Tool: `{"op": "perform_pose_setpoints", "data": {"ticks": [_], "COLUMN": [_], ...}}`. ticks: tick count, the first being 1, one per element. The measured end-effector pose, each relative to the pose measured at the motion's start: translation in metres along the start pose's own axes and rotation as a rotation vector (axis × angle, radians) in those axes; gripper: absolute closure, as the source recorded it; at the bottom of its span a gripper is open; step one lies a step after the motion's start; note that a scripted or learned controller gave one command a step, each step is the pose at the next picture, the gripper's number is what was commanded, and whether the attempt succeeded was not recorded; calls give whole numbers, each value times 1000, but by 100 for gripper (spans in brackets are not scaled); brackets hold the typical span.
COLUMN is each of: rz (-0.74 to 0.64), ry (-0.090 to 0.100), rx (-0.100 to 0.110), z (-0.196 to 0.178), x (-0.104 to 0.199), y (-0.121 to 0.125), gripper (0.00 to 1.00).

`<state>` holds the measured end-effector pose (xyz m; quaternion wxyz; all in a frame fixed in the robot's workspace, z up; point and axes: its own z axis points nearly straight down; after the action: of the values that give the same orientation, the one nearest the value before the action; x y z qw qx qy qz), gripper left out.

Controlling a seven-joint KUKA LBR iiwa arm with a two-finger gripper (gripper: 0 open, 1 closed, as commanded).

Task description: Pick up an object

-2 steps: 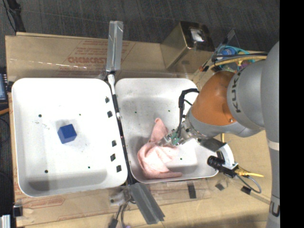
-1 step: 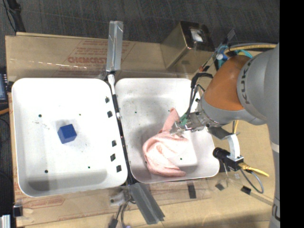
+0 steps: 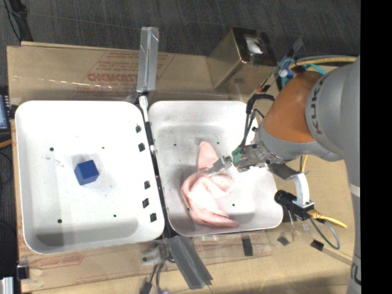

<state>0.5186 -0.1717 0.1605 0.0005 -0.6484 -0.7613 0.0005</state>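
Gripper (image 3: 228, 162) sits low in the right bin (image 3: 184, 112), at the upper right edge of the pink cloth (image 3: 207, 192), which lies crumpled in the middle of that bin; whether it is parted or closed cannot be told. That cloth looks soft, light and limp, so it should sag and drape when lifted; a raised fold near its top seems the best hold. Reaching in from the right, the arm (image 3: 306, 118) bends down over the bin's right wall
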Motion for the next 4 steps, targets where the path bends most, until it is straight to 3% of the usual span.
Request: {"op": "perform_pose_setpoints", "data": {"ticks": [1,2,3,4], "rz": [-37,-43,-44,-166], "ry": [0,3,3,1], "rx": [-2,-1,-1,-1], "z": [68,58,58,68], "x": [-13,-11,-11,12], "y": [22,23,23,19], "gripper": [0,100,0,0]}}
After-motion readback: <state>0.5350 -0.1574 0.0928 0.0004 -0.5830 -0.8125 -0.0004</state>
